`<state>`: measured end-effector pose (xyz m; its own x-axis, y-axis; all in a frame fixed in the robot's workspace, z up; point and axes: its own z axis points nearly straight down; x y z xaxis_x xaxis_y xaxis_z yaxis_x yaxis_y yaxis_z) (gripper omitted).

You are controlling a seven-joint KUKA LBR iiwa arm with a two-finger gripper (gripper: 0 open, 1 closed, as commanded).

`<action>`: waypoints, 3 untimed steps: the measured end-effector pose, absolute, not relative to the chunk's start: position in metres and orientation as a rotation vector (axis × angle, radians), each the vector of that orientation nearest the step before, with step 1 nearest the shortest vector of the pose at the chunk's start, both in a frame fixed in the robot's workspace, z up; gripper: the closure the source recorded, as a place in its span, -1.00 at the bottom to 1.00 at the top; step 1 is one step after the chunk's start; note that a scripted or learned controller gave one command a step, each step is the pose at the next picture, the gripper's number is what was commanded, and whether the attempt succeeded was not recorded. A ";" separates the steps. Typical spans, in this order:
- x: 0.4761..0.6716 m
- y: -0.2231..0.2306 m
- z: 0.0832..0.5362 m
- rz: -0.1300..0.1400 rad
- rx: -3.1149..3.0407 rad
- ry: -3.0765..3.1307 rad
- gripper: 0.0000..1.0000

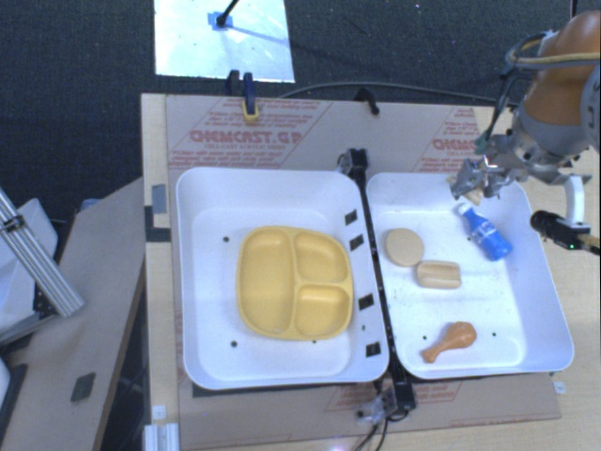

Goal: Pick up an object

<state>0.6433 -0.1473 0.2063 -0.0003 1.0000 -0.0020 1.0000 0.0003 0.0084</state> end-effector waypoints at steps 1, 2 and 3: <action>0.645 -0.148 0.261 0.007 2.212 2.221 1.00; 0.636 -0.099 0.247 0.003 2.213 2.231 1.00; 0.623 -0.054 0.252 0.003 2.212 2.232 1.00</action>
<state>0.6228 -0.0544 0.2519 -0.0087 1.0000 0.0020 1.0000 0.0087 0.0008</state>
